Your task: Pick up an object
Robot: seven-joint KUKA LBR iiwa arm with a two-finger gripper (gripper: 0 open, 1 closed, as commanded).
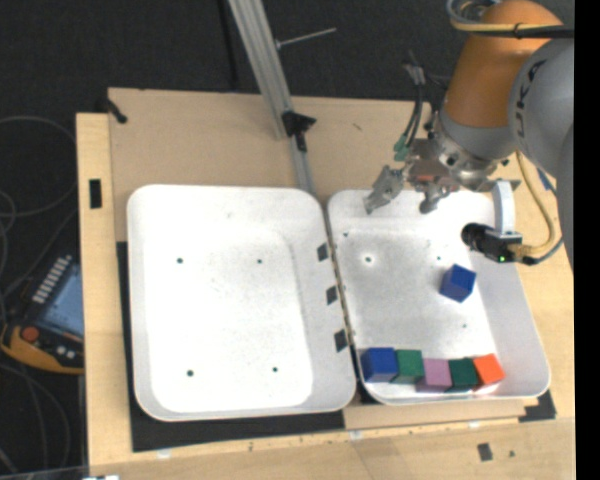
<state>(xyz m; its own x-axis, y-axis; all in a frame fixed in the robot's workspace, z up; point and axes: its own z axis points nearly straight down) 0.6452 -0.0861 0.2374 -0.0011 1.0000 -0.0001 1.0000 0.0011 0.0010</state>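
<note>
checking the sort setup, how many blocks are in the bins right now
6, all in the right bin: a lone blue block mid-bin, and five along its near edge: blue, green, purple, dark green, orange. No others visible.

Right bin (380,298): your open floor is centre-left; blue cube (458,282) stands alone, block row (432,370) crowds the near wall.

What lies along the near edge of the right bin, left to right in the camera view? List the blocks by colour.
Blue block → green block → purple block → dark green block → orange block.
</note>
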